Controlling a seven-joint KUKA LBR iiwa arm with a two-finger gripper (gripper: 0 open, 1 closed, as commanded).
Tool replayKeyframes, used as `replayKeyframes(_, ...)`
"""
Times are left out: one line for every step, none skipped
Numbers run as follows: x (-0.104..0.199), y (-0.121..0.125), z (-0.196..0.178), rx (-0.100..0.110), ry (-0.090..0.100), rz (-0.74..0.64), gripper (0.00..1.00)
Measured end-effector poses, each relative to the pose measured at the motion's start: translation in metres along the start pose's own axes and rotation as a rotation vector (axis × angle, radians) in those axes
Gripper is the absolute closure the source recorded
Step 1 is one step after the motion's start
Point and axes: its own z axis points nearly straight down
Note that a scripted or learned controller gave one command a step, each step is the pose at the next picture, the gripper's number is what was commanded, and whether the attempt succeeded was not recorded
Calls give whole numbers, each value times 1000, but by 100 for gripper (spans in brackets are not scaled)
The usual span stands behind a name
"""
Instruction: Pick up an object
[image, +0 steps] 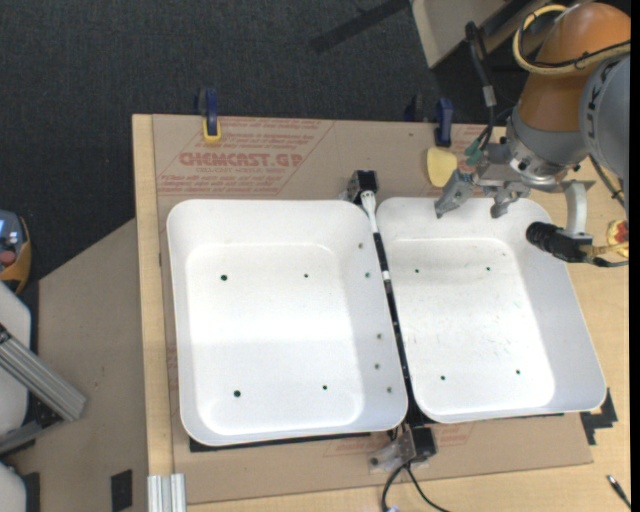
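Over the right bin's (470, 330) far rim, end effector (469, 208) spread, grasping nothing.
No pick made yet; pale yellow object (440, 166) sits just behind on the counter (260, 150).

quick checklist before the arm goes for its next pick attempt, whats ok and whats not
1. Gripper ready to grasp: ok. Its jaws stand spread with nothing between them.
2. Target lying in a bin: not ok. The loose thing I see is a yellow piece on the bench, beyond the far rim of the right bin.
3. Gripper lined up over the target: not ok. It sits at the right bin's far edge, beside the yellow piece rather than over it.
4. Bins in place: ok. The left bin and right bin lie side by side, rims meeting.
5. Gripper height above the bin: cannot tell from this slanted view.
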Motion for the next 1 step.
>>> replayKeyframes(58, -10, -30, -2, 3, -6, 0)
